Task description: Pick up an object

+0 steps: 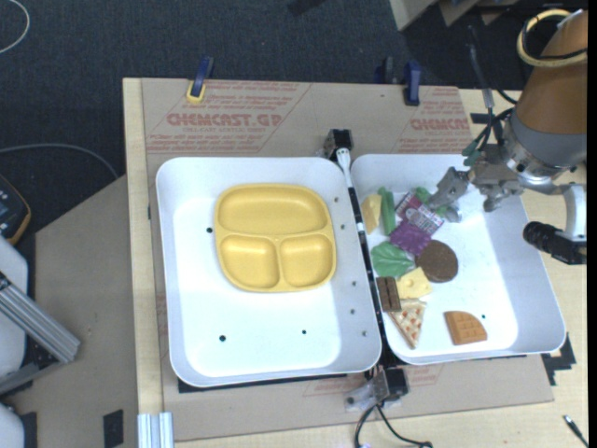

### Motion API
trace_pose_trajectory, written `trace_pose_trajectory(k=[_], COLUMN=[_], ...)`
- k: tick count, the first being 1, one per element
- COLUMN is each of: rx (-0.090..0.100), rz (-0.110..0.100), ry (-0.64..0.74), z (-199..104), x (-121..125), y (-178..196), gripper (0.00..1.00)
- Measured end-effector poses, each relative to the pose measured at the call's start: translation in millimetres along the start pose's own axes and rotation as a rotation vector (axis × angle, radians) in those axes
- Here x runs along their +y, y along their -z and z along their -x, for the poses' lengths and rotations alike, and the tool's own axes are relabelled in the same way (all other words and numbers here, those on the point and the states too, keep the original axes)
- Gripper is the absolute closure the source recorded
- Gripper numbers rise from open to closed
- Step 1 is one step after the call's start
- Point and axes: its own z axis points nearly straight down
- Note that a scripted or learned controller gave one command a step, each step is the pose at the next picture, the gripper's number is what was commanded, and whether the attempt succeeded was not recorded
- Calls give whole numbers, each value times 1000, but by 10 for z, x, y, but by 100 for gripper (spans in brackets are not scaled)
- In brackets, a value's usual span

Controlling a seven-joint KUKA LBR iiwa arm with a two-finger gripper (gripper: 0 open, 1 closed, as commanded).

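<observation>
While the arm reaches in over the right bin's [522,278] far right corner, the gripper [454,190] hangs low above the toy-food cluster along that bin's left wall. Nearest candidate: purple packet [414,232], just down-left of the fingertips, long axis running diagonally toward them. Brown disc [439,261] and green leaf [392,259] lie further toward the near edge. Cannot tell if the pincer is apart or together; nothing visibly clamped. Yellow plate [276,234] sits in left bin [191,287].

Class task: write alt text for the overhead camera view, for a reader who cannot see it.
A robot gripper hangs over toy food, including a brown cookie and a waffle piece, in the right white bin. The left white bin holds a yellow divided plate.
</observation>
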Motion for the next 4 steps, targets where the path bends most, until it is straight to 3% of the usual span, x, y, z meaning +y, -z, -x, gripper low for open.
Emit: trace_pose_trajectory(k=[1, 4], rx=[-2, -1], rz=[14, 15], ry=[3, 1], z=[-2, -77], x=[27, 49], y=[73, -1284], gripper=[0, 0])
